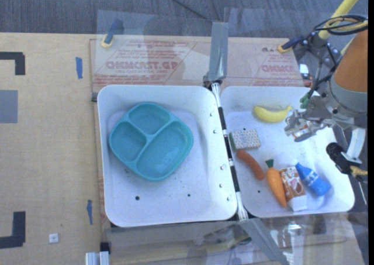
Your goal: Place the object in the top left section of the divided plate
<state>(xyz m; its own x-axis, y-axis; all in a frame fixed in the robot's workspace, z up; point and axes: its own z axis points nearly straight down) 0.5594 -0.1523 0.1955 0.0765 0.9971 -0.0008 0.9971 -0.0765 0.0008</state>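
Picking cleanly comes first, so we should choose one piece and close squarely on it. In the left white bin point(117, 199) the teal three-section plastic plate point(151, 140) lies bare. In the right white bin point(345, 196) lie a yellow banana point(270, 113), a speckled sponge block point(245, 138), an orange sausage point(251, 164), a carrot point(274, 185), a small carton point(291, 183) and a blue bottle point(312, 180). Our gripper point(299, 126) hovers beside the banana; we cannot tell its state.

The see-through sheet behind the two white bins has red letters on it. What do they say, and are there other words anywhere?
Clear plastic sheet behind the left white bin, red print: too blurred to read for sure.
Same red print behind the right white bin, at: blurred and cut off, unreadable.
Small orange and white snack packet in the right bin: print too small to read.
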